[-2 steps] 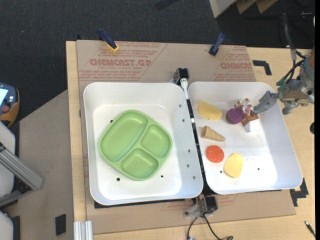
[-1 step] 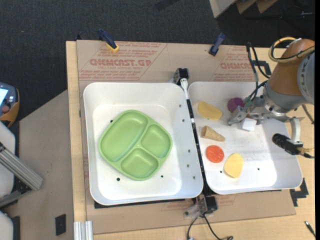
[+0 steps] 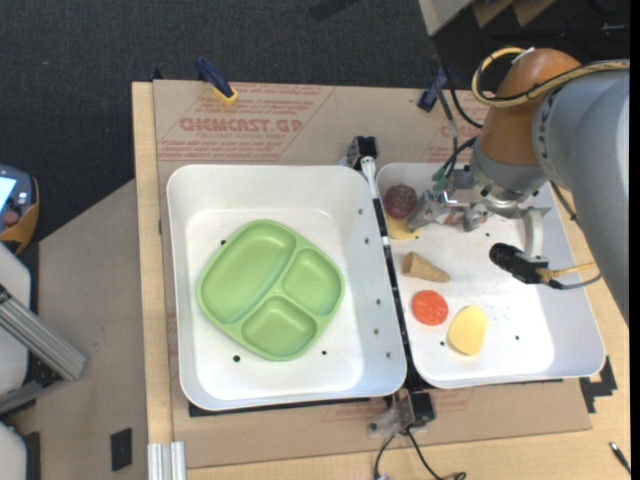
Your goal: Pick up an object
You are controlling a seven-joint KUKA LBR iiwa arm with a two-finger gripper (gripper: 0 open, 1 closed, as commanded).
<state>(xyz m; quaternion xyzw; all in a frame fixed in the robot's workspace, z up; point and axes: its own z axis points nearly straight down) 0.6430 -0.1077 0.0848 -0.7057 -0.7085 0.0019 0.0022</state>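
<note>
I see two white bins side by side on the cardboard-topped bench. Left bin [image 3: 190, 268] holds one green divided plate [image 3: 270, 288], three compartments, lying flat near the bin's middle, nothing on it that I can make out.

Right bin [image 3: 560, 338] has the pickable stuff, all in its left half:
- dark red round object [image 3: 401, 200] at the far left corner
- yellow piece [image 3: 399, 230] just beside it on the near side, against the left wall, partly hidden
- tan cone-shaped piece [image 3: 424, 266] a bit nearer, lying on its side
- red-orange disc [image 3: 431, 307] nearer again
- yellow rounded object [image 3: 467, 330] just right of the disc, the two close but apart as far as I can tell

Arm [image 3: 590, 118] comes in from the right, orange band [image 3: 520, 103] above the wrist, bent down over the far part of the right bin. Gripper [image 3: 452, 208] sits low just right of the dark red object. Nothing visible between the fingers; whether they're spread or closed, I can't tell from this angle. A black part with a cable [image 3: 520, 262] hangs off the wrist over the bin floor.
</note>
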